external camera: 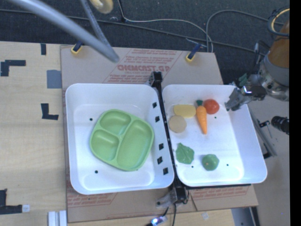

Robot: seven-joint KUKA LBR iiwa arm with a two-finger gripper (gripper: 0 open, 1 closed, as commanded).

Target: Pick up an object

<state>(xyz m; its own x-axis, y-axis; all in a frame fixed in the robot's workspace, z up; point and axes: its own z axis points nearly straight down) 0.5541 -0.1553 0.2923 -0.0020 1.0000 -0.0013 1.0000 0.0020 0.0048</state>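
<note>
The right white bin (244, 149) holds several toy foods: a red tomato (211, 106), an orange carrot (201, 119), a yellow piece (184, 110), a pale round piece (177, 124), a green leafy piece (185, 154) and a green round piece (210, 162). My gripper (233, 102) hangs over the bin's upper right rim, just right of the tomato and apart from it. Nothing shows between its fingers.
The left white bin (77, 126) holds a green divided plate (122, 139). A black divider (162, 126) runs between the bins. Both stand on a cardboard sheet (141, 62). Cables (211, 27) cross the dark floor behind. A grey pole (56, 18) slants across the upper left.
</note>
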